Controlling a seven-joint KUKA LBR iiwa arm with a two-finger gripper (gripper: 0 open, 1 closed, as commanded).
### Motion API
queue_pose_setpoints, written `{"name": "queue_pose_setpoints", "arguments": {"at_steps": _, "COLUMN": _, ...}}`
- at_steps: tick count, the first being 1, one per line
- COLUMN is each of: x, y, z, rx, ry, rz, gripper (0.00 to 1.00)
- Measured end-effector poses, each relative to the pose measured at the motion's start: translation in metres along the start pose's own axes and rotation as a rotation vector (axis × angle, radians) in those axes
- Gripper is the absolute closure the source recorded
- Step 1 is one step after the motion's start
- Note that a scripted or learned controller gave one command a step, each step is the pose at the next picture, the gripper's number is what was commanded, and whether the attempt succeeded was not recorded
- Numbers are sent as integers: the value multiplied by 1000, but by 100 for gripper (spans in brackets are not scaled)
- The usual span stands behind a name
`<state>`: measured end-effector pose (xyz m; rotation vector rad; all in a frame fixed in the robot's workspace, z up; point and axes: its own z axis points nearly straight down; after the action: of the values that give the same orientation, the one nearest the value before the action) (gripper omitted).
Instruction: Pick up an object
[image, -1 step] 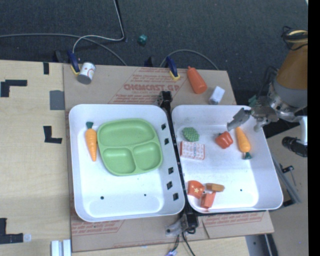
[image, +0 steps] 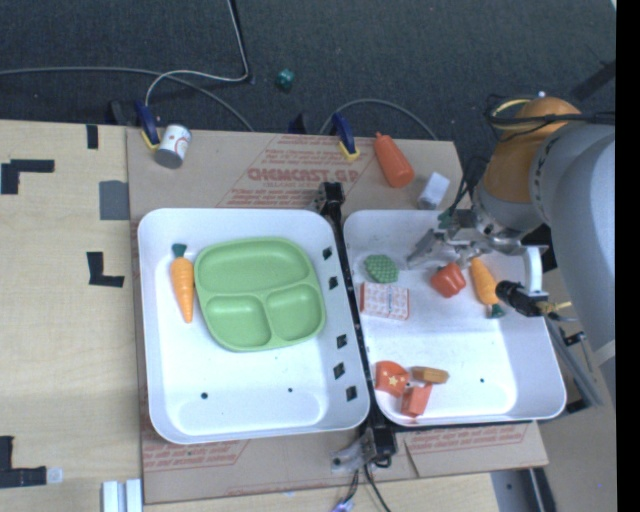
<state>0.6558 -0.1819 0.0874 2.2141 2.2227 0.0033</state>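
Camera view: the arm (image: 560, 170) reaches in from the right over the right bin (image: 520, 400), and its gripper (image: 445, 250) hangs low near that bin's far side. The fingers look spread, one slanting out to the left toward the green round (image: 380, 268), the other ending just above the red piece (image: 449, 279). Nothing sits between them, so no object is picked up yet. By my reading the task is at the reach-and-close stage: the gripper is down among the objects, but a grasp and a lift are both left to do.

The likeliest target is the red piece, which lies just below the fingertips, touching or nearly so; I cannot tell which. An orange carrot (image: 484, 282) lies right beside it on the right, close enough to get nudged or caught as the fingers close. The green round and a red-and-white packet (image: 385, 301) lie to the left, a little apart. Near the front wall of the right bin is a cluster of red and orange toys (image: 405, 385), well clear of the gripper.

The left bin (image: 160, 400) holds a green tray (image: 262, 292) and a second carrot (image: 182, 285) beside it. On the bench behind the bins lie an orange bottle (image: 393, 160) and a small can (image: 173, 144), out of the way.
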Motion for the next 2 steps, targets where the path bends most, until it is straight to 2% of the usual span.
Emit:
{"name": "queue_pose_setpoints", "arguments": {"at_steps": 1, "x": -9, "y": -28, "z": 0, "rx": -1, "ry": -1, "rz": 2, "gripper": 0}}
{"name": "queue_pose_setpoints", "arguments": {"at_steps": 2, "x": -9, "y": -27, "z": -10, "rx": -3, "ry": -3, "rz": 1, "gripper": 100}}
